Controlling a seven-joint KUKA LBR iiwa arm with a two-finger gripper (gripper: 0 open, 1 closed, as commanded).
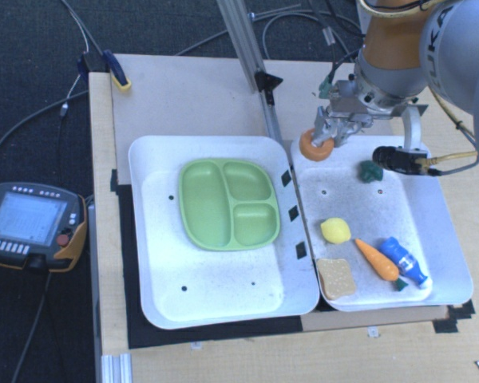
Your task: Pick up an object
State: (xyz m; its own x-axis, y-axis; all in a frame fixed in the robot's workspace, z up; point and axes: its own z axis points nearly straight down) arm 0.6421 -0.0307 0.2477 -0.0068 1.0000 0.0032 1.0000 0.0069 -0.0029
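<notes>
Nearest in the right bin (451, 250) lie one bread slice (336, 278), one carrot (377, 260), one blue bottle (403, 262), one lemon (335, 230); farther, one green toy (371, 171). The pincer (326, 136) grips one orange object (315, 147) at the far-left corner.

Far left of the claw (329, 134), a teach pendant (33, 227) lies on dark carpet (32, 70) beside the bench (184, 94).

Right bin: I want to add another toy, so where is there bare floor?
Right bin: bare middle between green toy and lemon. Crowded along the near edge: bread, carrot, blue bottle.
</notes>
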